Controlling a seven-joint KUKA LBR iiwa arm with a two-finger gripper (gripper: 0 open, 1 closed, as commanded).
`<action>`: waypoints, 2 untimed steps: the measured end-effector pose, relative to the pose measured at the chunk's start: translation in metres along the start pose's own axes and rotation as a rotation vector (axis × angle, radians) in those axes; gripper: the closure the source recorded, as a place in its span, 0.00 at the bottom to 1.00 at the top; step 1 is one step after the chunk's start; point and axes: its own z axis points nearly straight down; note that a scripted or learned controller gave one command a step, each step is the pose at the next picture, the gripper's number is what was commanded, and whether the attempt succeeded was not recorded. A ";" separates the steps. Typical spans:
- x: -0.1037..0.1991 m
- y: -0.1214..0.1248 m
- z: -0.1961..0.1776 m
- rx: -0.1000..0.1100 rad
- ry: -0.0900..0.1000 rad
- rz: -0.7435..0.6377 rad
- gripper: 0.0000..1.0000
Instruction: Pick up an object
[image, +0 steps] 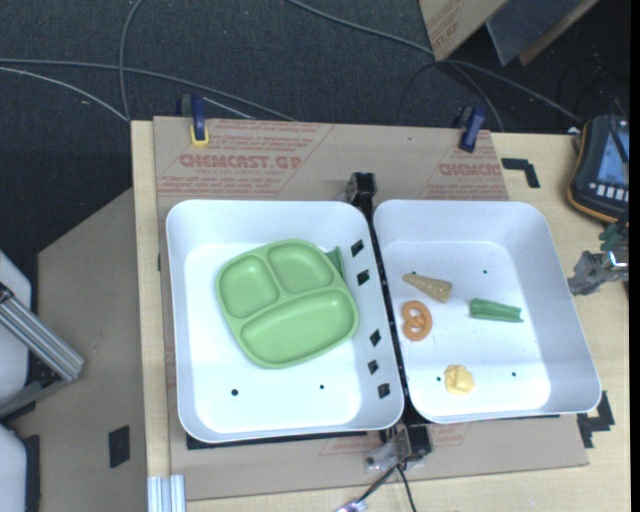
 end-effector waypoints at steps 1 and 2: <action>0.049 0.007 -0.005 0.007 0.005 -0.004 1.00; 0.107 0.000 0.000 0.011 0.006 -0.004 1.00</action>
